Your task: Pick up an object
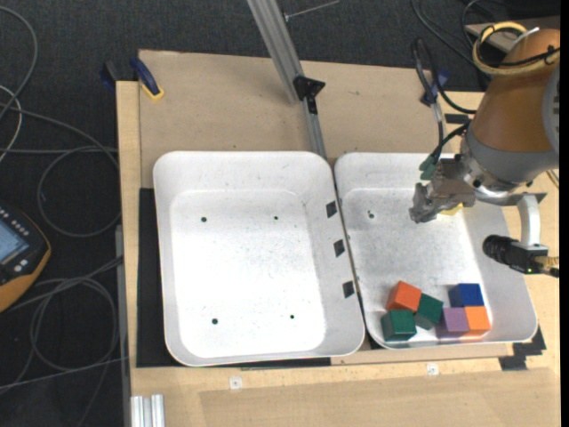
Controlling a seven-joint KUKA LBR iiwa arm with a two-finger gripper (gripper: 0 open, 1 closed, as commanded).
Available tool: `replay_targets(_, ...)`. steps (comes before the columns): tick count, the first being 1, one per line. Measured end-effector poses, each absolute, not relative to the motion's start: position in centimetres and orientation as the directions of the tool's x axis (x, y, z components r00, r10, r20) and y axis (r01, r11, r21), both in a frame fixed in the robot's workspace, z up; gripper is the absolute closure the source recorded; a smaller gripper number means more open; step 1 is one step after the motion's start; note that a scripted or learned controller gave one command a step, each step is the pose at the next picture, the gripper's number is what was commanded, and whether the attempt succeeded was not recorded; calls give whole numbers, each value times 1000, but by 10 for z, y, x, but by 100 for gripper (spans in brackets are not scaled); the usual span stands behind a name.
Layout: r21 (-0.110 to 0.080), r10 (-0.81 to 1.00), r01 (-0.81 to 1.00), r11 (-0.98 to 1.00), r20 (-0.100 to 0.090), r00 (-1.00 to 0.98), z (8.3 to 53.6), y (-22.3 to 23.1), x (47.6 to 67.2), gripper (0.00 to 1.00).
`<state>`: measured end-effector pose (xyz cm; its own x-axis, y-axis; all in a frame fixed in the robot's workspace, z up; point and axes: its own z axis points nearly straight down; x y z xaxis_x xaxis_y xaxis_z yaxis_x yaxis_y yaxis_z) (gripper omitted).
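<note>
My end effector [428,205] hangs over the upper part of the right bin [382,265]; can't tell its state. Nothing visibly in it. Blocks cluster at that bin's near edge: orange block [406,295], two green blocks [400,325], purple block [455,320], blue block [466,294].

Dark carpet floor [62,25], loose black cables [53,149], wooden bench [222,96], slanted metal pole [280,43]

Coloured blocks [436,311] clustered in right bin's [382,238] near end
</note>
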<state>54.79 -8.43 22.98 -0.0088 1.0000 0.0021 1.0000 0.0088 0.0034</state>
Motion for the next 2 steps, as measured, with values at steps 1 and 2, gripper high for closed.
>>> replay_targets(1, 2, 1000, 1000, 8, 2, -8, 223, -29, 569, 100)
replay_targets(2, 4, 1000, 1000, 7, 2, -7, 238, 18, 588, 100)
